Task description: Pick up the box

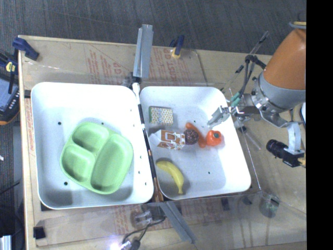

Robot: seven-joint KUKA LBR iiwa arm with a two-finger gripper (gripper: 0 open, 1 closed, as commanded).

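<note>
Box (pixel 161 115): a small flat carton with a green patterned face, lying face-up on the floor of the right bin (pixel 229 178), in that bin's upper left part, close to the wall shared with the left bin (pixel 44 103). It sits just above a brown-and-white wrapped packet (pixel 171 139), apparently apart from it though the gap is narrow. To the right of the packet lie a dark round item (pixel 192 135) and a red-orange toy vegetable (pixel 212 138); a banana (pixel 174 174) lies toward the lower middle of the frame. A green divided tray (pixel 97 157) rests in the left bin.

Gripper (pixel 216 116): poised above the right bin's upper right area, well apart from the box, nothing between its fingers; whether they are spread or pressed together cannot be told at this scale.

Handling, as judged: the box is probably light cardboard, stiff along its edges but liable to dent under a hard squeeze, with a smooth printed skin that may slip. Lying flat, it offers little height; a hold across its two shorter opposite sides seems best, with the nearby bin wall leaving tight room for one finger.
</note>
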